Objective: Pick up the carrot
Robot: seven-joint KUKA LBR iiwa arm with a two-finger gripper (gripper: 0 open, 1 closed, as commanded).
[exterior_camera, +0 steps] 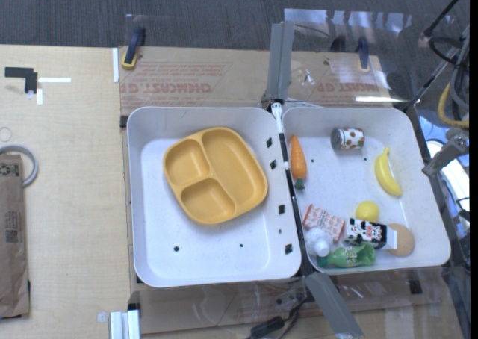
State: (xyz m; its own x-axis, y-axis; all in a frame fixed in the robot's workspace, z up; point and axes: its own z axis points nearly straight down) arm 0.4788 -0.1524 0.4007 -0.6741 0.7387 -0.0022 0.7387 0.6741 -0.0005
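Down at the near corner of the right bin (418, 136) there is a small heap: a green packet (347, 257) against the front wall, a white ball-like thing (319, 243) touching it, a red and white carton (324, 220) just behind, and a black and white carton (366, 234) lying across the front of a yellow lemon (367, 210). A tan round piece (401, 240), maybe a biscuit or bun, sits just beside that carton toward the right wall. Farther back a banana (387, 173) lies near the right wall, and a small can (347, 138) rests on its side near the back.

The carrot (297, 160) lies in that same right bin, tight against the left wall by the seam between the two bins, orange body pointing away from me and the green end toward me. It sits well apart from the heap and from the can.

The left bin (149, 255) holds a yellow divided plate (215, 175), set at a slant near the middle.

Of the gripper (447, 157), I make out a grey part at the right edge beyond the right bin's rim; whether it is spread or closed I cannot tell. Nothing is in it that I can see, and it is well away from the carrot.

On the bench (60, 181) to the left lies a brown paper bag (13, 233).
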